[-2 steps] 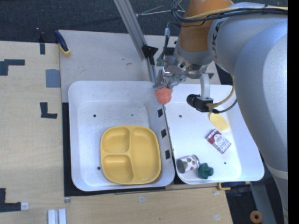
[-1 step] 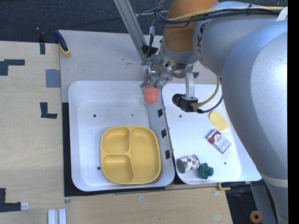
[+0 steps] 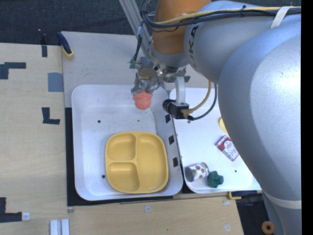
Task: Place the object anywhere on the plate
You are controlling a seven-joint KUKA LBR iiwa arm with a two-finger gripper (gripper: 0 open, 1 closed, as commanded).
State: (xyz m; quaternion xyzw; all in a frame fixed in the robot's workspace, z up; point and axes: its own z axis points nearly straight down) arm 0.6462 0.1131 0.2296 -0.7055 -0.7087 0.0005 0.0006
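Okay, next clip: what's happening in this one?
The grey arm reaches in over the left bin, and its gripper sits right at a small pinkish-red object near the bin's far side. The object appears to be at the fingertips, though whether it is gripped or only touched is unclear. The yellow divided plate lies nearer the camera in the same bin, with nothing on it yet. The right bin holds a few small items.
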